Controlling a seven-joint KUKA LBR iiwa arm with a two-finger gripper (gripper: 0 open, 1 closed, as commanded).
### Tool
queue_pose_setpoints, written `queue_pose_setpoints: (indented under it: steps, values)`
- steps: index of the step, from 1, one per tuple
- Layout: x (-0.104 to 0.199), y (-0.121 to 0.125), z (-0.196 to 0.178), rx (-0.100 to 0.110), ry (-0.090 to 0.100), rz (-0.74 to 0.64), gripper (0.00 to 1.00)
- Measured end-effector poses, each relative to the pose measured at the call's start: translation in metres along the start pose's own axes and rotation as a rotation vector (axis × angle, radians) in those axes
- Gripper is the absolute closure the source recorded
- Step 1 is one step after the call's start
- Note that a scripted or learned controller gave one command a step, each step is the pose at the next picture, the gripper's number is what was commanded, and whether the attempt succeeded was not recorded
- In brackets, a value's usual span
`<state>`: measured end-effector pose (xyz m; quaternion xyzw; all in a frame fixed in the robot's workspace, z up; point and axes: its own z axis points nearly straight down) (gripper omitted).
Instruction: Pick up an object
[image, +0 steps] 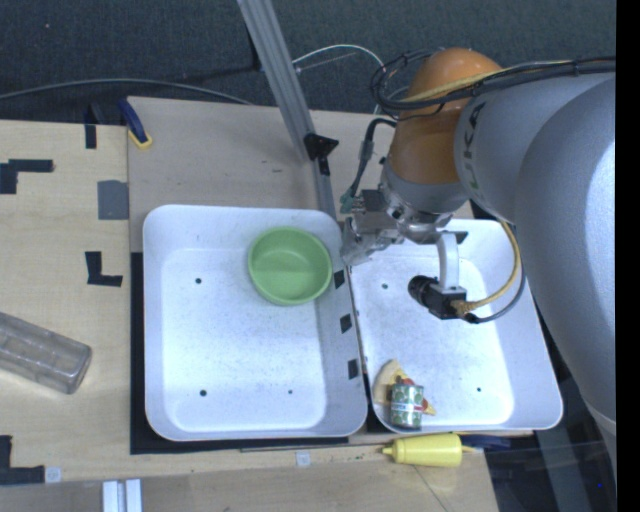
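The big grey robot arm (560, 200) with its orange band is closest to us, coming in from the right. Its jaws (362, 240) hang low over the wall where the two bins meet. You cannot tell if they are open or closed, and nothing shows between them.

Under it all is the light wooden tabletop (220, 150). The left white plastic bin (180, 350) lies left of the jaws. The right white plastic bin (490, 380) lies right of them, partly under the arm.

A round green plastic bowl (290, 265) sits upright in the left bin, just left of the jaws.

A yellow squeeze bottle (428, 450) lies on the tabletop, well below the jaws, outside the right bin.

A small green can (405, 400) with bright bits beside it sits in the near left corner of the right bin, well apart from the jaws.
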<state>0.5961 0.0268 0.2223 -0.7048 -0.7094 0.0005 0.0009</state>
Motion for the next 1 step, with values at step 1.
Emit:
queue_pose_setpoints:
  steps: [1]
  values:
    - [0.053, 0.0266, 0.0054, -0.001, 0.001, 0.0, 1.0]
